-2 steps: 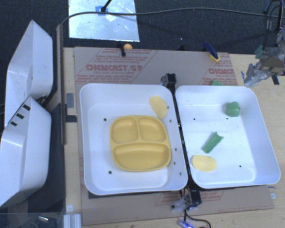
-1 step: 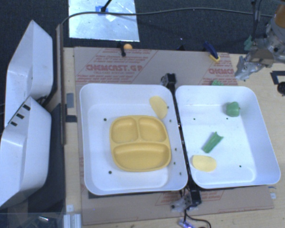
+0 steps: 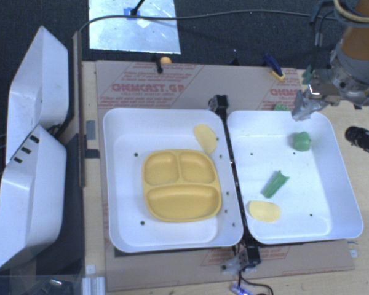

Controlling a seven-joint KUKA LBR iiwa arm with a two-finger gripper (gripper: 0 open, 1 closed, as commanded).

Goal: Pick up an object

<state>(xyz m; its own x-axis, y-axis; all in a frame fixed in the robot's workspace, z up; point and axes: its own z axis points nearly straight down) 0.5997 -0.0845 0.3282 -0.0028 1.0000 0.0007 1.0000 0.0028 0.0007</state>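
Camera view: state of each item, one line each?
divided yellow tray: upright, flat in left bin, compartments bare.
yellow oval piece: lying against left bin's right wall.
green round piece: resting in right bin, apart from the tool.
green stick: lying flat, slanted.
yellow flat piece: lying flat.
tool: above right bin's far edge, nothing held.

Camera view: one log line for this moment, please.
tool above right bin's far rim | nothing seen held | nearest: green block | yellow tray in left bin

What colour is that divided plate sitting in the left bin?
The divided plate is pale yellow, plain with no pattern, as the overhead camera view shows.
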